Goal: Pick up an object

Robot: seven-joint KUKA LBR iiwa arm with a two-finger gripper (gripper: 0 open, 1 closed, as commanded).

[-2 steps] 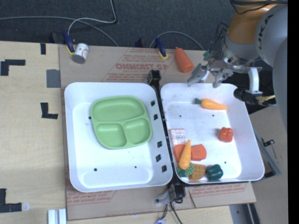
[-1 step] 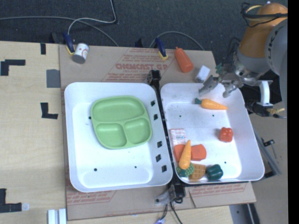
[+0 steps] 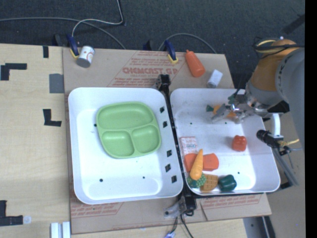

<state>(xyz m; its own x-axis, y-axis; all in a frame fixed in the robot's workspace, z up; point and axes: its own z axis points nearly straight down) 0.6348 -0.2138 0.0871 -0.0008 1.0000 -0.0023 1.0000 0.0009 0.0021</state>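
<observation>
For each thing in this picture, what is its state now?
green plate: flat in the left bin, upright.
carrot: lying in the right bin, across an orange piece.
red pepper: alone on the right bin's floor.
orange bottle: lying on the cardboard behind the bins.
gripper: low over the right bin.

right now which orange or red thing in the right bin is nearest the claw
The small red block, lying alone below the claw. The carrot and the orange piece lie further off, near the bin's lower-left corner.

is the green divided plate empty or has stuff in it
Empty: the green plate in the left bin shows three bare compartments.
</observation>
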